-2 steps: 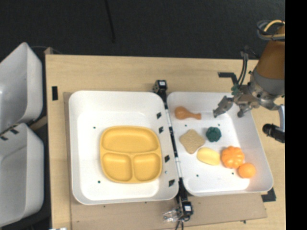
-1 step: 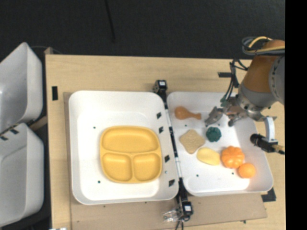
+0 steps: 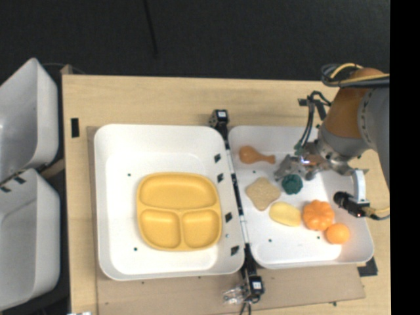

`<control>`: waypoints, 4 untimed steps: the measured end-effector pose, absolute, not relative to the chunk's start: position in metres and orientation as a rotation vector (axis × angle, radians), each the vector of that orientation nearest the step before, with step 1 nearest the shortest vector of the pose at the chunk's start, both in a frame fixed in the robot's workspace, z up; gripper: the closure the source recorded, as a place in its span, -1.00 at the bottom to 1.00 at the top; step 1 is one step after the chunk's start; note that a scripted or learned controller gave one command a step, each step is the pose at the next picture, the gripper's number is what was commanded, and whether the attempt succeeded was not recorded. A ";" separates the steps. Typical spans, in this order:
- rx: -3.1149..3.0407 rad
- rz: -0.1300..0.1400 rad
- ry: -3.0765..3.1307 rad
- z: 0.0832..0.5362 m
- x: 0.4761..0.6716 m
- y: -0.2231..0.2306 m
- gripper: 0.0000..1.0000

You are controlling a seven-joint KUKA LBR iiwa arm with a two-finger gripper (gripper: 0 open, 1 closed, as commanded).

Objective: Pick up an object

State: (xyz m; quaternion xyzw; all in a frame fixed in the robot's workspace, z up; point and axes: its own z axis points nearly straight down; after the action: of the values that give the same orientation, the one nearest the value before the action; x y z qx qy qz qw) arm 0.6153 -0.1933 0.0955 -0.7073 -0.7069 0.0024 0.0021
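In the right bin [image 3: 289,254] lie several toy foods: an orange drumstick [image 3: 254,155], a tan bread slice [image 3: 262,192], a dark green round piece [image 3: 293,184], a pale yellow piece [image 3: 285,213], an orange pumpkin [image 3: 318,214] and a small orange ball [image 3: 337,233]. My gripper [image 3: 293,169] hangs low over the bin's middle, just above the green piece and right of the drumstick. Nothing shows between its fingers.
The left bin [image 3: 111,176] holds a yellow divided plate [image 3: 178,210]. A metal divider with black clips [image 3: 230,176] separates the bins. The arm's orange band and cables [image 3: 348,110] rise over the right bin's far right corner. Wooden bench [image 3: 164,100] surrounds both bins.
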 end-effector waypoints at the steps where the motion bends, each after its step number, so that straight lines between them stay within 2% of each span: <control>1: -2.219 0.005 -2.220 0.106 0.617 -0.194 1.00; 3: -2.218 -0.001 -2.227 0.201 0.633 -0.202 1.00; 4: -2.214 0.001 -2.228 0.227 0.634 -0.203 1.00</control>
State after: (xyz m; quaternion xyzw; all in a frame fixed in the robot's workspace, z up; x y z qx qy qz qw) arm 0.6338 -0.2033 0.2273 -0.7049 -0.7093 0.0002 0.0003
